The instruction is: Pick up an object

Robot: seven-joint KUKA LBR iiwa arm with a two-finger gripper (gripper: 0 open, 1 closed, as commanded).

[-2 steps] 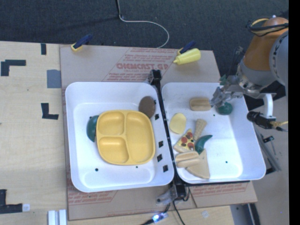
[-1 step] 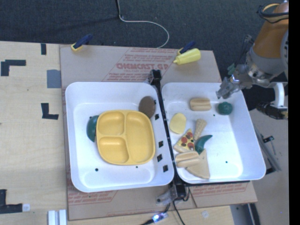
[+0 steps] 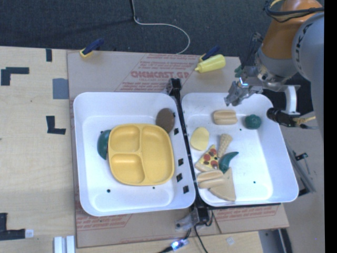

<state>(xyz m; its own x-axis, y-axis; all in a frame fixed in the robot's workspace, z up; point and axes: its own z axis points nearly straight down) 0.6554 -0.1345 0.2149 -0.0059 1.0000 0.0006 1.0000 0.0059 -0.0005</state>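
Observation:
My gripper (image 3: 234,98) hangs over the far edge of the right bin (image 3: 274,186), just above and right of a tan bread roll (image 3: 225,117). Nothing shows between its fingers. A dark green round piece (image 3: 253,122) lies to the right of the roll. Lower down in the same bin lie a pale yellow disc (image 3: 199,138), an ice-cream cone (image 3: 225,141), a pizza slice (image 3: 208,158), a teal curved piece (image 3: 227,160) and tan wedge pieces (image 3: 218,183).
The left bin (image 3: 87,194) holds a yellow divided plate (image 3: 141,154), a teal object (image 3: 103,144) half under the plate's left side and a brown oval (image 3: 166,118) by the divider. Yellow clamps (image 3: 211,63) sit on the cardboard behind the bins.

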